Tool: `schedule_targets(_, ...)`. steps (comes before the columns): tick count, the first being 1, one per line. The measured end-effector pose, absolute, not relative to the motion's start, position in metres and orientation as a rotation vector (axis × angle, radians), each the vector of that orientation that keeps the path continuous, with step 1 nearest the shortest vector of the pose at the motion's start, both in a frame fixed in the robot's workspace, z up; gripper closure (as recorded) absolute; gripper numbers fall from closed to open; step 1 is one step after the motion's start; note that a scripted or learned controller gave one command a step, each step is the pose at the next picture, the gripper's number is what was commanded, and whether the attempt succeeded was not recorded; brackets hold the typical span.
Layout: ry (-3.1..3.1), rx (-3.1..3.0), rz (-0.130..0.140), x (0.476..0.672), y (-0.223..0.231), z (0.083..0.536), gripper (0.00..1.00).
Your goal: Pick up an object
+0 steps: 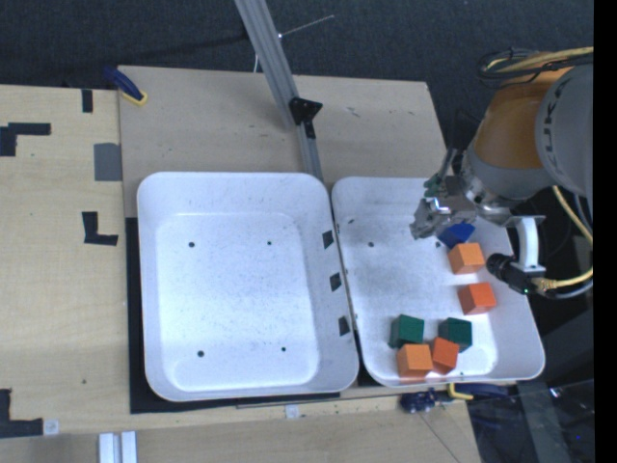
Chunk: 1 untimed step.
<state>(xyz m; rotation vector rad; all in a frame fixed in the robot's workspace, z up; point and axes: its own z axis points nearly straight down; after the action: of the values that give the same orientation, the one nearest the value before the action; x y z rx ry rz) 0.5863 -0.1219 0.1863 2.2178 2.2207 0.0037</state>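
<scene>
A small blue block (457,232) lies at the upper right of the right shallow white plastic bin (386,287), just beside the tool (431,216), which hangs at its ten o'clock. I cannot tell how the tool stands. At the blue block's five o'clock sits an orange cube (467,258), touching or nearly. The left white bin (231,186) adjoins on the wooden desk (58,287)

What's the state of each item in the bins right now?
gripper: low in the right bin, beside the blue block
blue block: partly hidden under the gripper
upper orange block: lying loose
orange-red block: lying loose
green blocks: loose, clustered with two orange blocks
</scene>
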Motion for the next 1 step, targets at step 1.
schedule_targets(1,2.221,2.216,0.005,0.5878,-0.1216,0.2384,1.00)
